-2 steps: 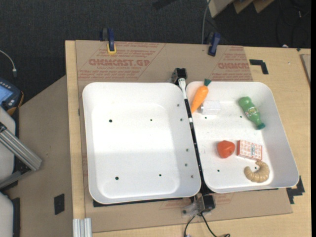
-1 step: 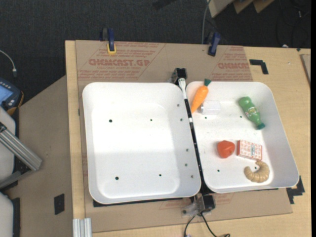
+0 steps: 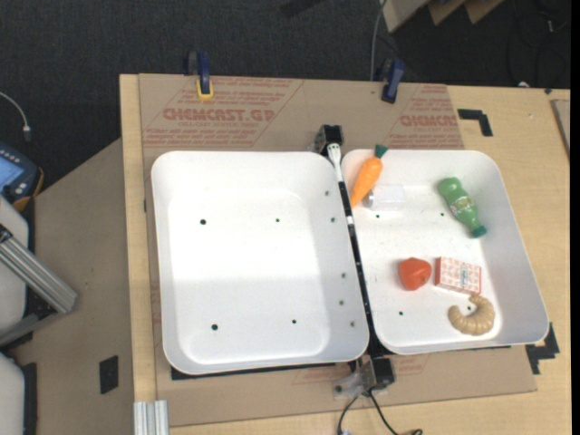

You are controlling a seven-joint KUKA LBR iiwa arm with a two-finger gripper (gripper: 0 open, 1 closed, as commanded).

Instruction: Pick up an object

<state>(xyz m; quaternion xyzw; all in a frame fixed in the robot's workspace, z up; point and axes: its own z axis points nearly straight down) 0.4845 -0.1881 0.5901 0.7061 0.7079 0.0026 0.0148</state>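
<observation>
The right bin (image 3: 507,324) holds several objects. An orange toy carrot (image 3: 366,178) with a green top lies at its back left, next to a small clear block (image 3: 390,197). A green bottle (image 3: 461,206) lies at the back right. Nearer the front sit a red-orange block (image 3: 414,274), a small pink-and-white patterned box (image 3: 459,275) and a tan curled pastry-like toy (image 3: 475,316).
The left bin (image 3: 181,333) stands beside the right one, with a black divider strip (image 3: 349,234) between them. Both rest on a cardboard sheet (image 3: 272,102) clamped at the back by two blue clamps (image 3: 201,72). A metal rail (image 3: 32,270) lies at the far left.
</observation>
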